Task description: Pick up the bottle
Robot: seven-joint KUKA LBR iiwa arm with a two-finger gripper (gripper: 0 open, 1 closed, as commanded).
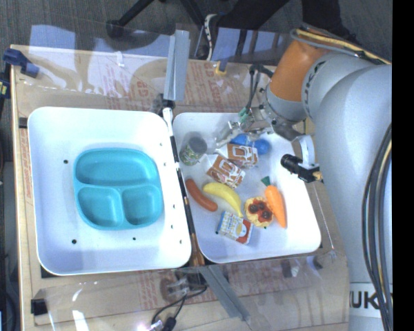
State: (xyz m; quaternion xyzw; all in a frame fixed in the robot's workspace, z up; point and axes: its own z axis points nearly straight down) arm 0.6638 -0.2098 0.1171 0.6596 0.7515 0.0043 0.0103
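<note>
The bottle (192,149) is small, with a grey cap and a greenish body. It stands at the left side of the right bin (300,236), close to the wall between the two bins. My gripper (243,124) hangs low over the back of the right bin, to the right of the bottle and a little behind it, and apart from it. Its tip is just above a snack packet (243,155) and a blue object (261,145). Nothing shows in its grasp.
The right bin also holds a second packet (225,172), a sausage (201,195), a banana (223,196), a carrot (275,206), a red-topped pastry (259,211) and a small carton (234,227). A blue divided tray (117,187) lies in the left bin (48,240).
</note>
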